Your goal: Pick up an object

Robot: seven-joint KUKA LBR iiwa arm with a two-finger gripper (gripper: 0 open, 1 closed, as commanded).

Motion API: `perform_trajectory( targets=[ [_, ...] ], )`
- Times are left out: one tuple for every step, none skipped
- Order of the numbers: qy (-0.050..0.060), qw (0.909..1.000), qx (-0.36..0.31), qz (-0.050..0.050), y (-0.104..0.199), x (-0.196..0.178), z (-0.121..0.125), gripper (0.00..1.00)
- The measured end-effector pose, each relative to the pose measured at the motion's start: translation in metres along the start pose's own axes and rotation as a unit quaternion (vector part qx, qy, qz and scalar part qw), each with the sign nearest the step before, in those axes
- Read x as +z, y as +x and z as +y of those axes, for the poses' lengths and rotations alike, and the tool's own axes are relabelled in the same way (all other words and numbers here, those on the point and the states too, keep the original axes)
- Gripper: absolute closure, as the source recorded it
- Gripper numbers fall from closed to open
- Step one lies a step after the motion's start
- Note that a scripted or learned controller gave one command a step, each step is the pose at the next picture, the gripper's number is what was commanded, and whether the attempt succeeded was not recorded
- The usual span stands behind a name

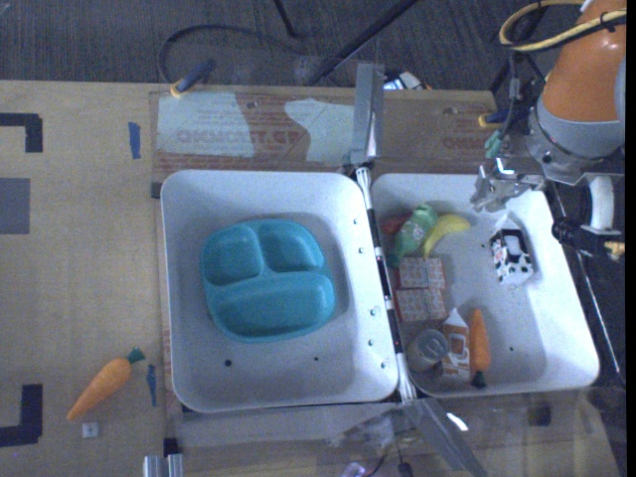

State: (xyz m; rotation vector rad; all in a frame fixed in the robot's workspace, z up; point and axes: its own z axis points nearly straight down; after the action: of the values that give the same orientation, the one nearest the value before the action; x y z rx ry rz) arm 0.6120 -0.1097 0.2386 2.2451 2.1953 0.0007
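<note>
Our gripper hangs at the right bin's one o'clock corner; we cannot tell its state. The black-and-white toy cow lies alone just toward five o'clock, so we should drop there, well clear of the banana

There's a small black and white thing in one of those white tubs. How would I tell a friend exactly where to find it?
Start at the right bin, the one crowded with small items. Most of them huddle along its left wall; the black-and-white toy lies apart, on bare white floor near the upper right, just below the end effector. It is the only black-and-white patched piece there.
</note>
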Motion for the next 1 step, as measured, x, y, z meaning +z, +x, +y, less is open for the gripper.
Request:
perform_trajectory(
  targets=[
    [0.000,0.9940,0.109,-0.001,-0.0452,0.0160,0.0186,1.00]
  ],
)
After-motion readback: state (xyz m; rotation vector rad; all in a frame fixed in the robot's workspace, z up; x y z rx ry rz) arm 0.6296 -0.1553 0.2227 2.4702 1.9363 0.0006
